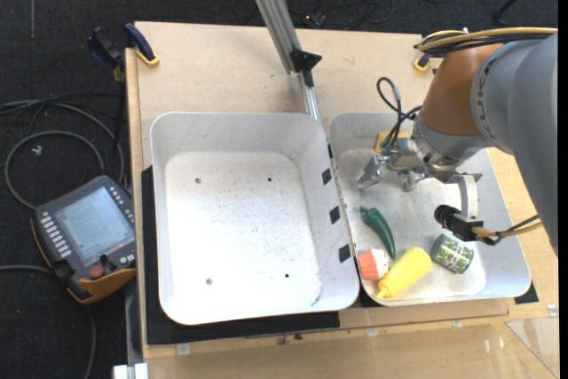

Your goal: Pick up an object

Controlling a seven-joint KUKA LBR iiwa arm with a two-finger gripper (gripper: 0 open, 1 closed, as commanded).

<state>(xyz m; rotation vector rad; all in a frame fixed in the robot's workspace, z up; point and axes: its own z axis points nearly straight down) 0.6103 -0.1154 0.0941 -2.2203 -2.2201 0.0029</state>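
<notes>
Your gripper (390,171) low in the right bin (508,280), fingers spread with nothing between them, green pepper (379,229), yellow bottle (405,272), green can (453,254) nearby.

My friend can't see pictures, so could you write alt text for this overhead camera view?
A grey robot arm with an orange band reaches from the right into the right-hand white bin, its gripper hanging above the bin floor. Near that bin's front lie a green pepper-shaped toy, a yellow object and a small green-patterned roll. The left bin sits alongside.
</notes>
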